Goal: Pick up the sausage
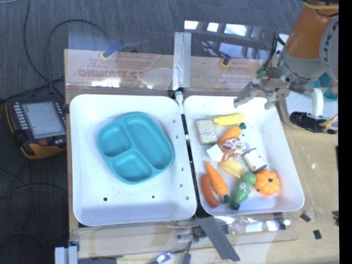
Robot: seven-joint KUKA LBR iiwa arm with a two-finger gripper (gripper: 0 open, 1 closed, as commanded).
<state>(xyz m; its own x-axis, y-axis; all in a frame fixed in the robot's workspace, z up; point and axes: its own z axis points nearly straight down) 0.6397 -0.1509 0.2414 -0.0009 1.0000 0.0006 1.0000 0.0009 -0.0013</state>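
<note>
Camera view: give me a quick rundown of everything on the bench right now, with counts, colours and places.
Bins: 2, white, side by side; left bin, right bin.
Tray: 1, blue, three compartments, in left bin.
Sausage: 1, reddish-orange, right bin, near front-left corner.
Carrot: 1, orange, beside the sausage.
Banana: 1, yellow, rear of right bin.
Waffle-like square: 1, pale green, rear-left of right bin.
Pumpkin: 1, orange, front-right.
Bottle: 1, green, front of right bin.
Handheld pendant: 1, black and orange, floor at left.
Arm: 1, grey and orange, at right.
Claw: 1, open, above right bin's rear edge, holding nothing.
</note>
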